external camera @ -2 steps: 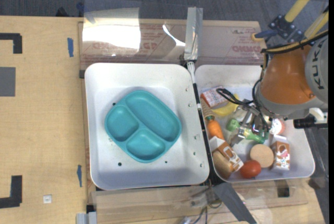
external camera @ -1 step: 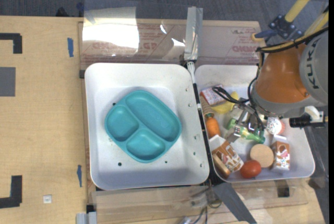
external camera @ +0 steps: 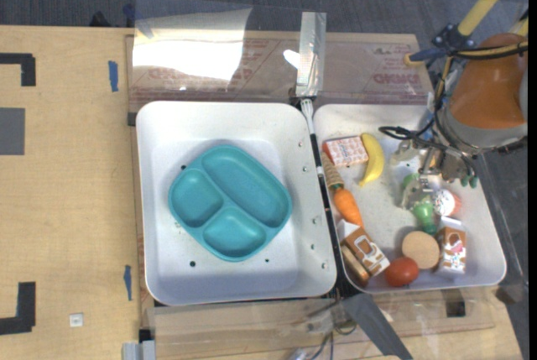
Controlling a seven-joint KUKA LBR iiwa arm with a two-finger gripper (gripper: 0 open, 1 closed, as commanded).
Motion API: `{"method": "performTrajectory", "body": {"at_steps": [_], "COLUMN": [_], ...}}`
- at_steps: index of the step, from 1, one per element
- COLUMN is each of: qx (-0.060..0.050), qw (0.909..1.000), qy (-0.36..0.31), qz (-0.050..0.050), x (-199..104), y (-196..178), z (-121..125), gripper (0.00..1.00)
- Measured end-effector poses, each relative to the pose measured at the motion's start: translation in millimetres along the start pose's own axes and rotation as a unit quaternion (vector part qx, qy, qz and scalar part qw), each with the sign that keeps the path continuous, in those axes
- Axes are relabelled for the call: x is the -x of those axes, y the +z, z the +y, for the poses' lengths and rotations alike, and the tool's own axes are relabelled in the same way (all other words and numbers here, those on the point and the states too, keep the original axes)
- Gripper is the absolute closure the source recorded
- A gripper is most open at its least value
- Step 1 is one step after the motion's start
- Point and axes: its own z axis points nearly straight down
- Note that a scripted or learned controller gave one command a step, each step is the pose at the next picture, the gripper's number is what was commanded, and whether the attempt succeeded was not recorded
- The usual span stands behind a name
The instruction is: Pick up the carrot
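The small orange carrot with its green top (external camera: 347,206) is lying ungrasped against the left wall of the right-hand shallow white bin (external camera: 495,253), while the arm's two-finger gripper (external camera: 422,182), grip state unreadable, is hovering at its three o'clock; pickup remaining.

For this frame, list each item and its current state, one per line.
carrot: lying in the right bin by its left wall, not held.
banana: lying loose, right bin.
tomato: resting near the front wall.
teal plate: lying flat in the left bin.
gripper: low over the right bin, right of the carrot.
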Motion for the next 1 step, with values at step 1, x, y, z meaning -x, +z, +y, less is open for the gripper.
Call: {"method": "performTrajectory", "body": {"at_steps": [1], "qx": [0.003], "qw": [0.9993], "qy": [-0.039], "qz": [0.002], "x": [-49.7], "y": [-25.7], "z": [84.8], "gripper": [0.0]}}
